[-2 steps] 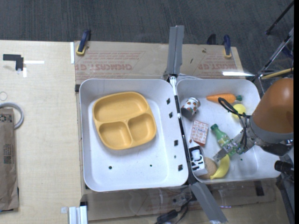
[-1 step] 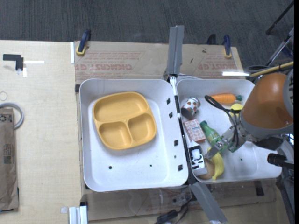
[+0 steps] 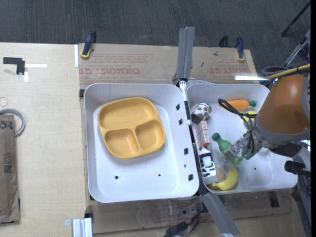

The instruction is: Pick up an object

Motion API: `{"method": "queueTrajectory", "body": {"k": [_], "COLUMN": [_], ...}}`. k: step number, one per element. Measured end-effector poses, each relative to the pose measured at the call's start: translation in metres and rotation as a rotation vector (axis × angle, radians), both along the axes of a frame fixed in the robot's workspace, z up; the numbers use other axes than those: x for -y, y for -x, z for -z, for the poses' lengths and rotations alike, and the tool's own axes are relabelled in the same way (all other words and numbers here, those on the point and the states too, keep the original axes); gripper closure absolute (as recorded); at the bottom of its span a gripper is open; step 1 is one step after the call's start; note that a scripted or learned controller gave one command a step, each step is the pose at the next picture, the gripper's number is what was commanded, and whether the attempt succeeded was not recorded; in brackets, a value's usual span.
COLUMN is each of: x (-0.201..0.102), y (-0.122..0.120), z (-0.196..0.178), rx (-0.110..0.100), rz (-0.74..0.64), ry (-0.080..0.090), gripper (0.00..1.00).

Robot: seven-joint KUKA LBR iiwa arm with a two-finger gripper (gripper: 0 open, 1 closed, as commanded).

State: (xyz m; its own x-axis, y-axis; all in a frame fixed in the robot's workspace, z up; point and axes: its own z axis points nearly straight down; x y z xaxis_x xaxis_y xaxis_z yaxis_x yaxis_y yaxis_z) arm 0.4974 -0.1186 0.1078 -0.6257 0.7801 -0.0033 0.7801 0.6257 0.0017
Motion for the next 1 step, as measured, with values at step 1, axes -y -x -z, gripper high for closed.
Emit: {"method": "queueTrajectory", "body": {"k": [1], "x": [-0.1194], "y": [-0.0438], "z": [-0.0833], "rx": [-0.004], "rz": [0.143], "ry": [-0.001], "gripper": [1.0]}}
